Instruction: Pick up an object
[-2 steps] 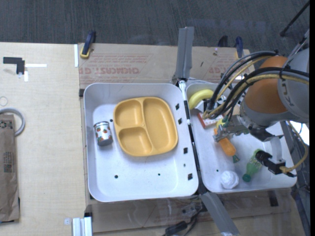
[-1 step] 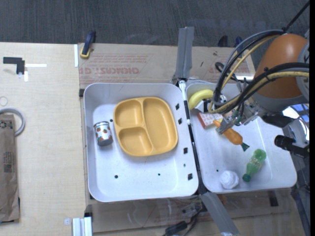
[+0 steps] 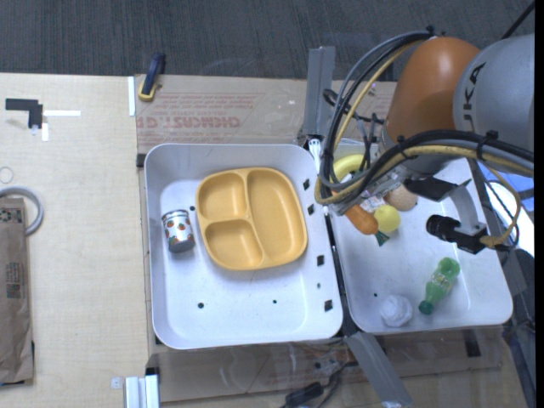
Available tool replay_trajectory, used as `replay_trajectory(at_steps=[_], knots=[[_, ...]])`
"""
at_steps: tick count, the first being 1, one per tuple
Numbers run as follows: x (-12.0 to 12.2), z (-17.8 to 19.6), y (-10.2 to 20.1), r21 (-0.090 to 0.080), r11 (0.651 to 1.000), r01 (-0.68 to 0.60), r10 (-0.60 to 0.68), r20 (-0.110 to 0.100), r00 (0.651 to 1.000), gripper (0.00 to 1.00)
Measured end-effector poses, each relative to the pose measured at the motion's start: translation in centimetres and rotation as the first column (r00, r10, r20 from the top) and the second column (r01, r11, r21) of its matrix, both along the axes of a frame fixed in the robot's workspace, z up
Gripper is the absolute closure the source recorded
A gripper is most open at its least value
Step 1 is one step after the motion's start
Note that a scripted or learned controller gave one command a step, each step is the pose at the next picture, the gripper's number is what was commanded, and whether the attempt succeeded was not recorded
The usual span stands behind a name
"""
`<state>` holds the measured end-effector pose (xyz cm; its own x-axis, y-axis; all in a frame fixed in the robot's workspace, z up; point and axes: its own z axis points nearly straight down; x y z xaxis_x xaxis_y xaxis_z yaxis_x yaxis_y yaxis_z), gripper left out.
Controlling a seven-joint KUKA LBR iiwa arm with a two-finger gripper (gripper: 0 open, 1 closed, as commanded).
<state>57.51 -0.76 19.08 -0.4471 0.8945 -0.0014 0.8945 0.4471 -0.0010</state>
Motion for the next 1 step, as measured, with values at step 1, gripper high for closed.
replay_trajectory(at_steps=[1], knots=[[4.24, 0.07, -3.71, -0.001, 0.954, -0.299, 0.299, 0.002, 0.954, 1.00]])
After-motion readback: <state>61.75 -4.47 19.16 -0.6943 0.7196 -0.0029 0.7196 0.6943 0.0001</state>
